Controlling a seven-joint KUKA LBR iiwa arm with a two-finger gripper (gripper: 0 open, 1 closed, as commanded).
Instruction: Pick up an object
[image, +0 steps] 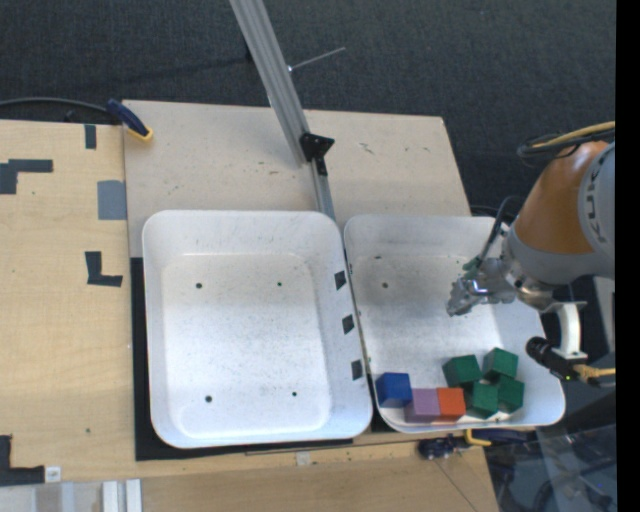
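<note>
The claw, its grip state impossible to tell, hung over the right bin, whose near corner held one blue block, one purple block, one orange block and several green blocks.

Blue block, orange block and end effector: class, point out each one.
Blue block (394, 388), camera view, its top face.
Orange block (451, 402), camera view, its top face.
End effector (463, 299), camera view, between its fingertips.
</note>
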